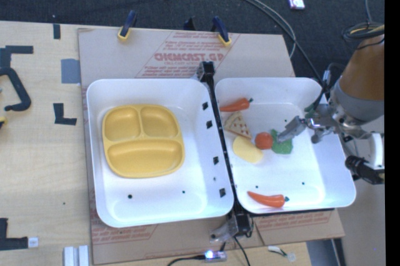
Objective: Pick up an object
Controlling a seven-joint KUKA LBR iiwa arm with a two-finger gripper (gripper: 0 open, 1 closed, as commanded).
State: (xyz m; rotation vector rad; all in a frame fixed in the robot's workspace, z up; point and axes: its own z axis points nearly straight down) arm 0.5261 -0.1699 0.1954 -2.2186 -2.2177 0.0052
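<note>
I am reaching in from the right over a desk (pixel 37 165) bearing 2 white bins. My claw (pixel 287 132) is hanging low in the right bin (pixel 325 190), just above a green piece (pixel 283 147) beside a red tomato (pixel 264 140); I cannot tell whether my claw is apart or together. Near them are lying a yellow lump (pixel 247 150), a tan wedge (pixel 237 125) and 2 orange-red peppers (pixel 235 105). The left bin (pixel 156 202) is holding a yellow divided plate (pixel 143 140).
</note>
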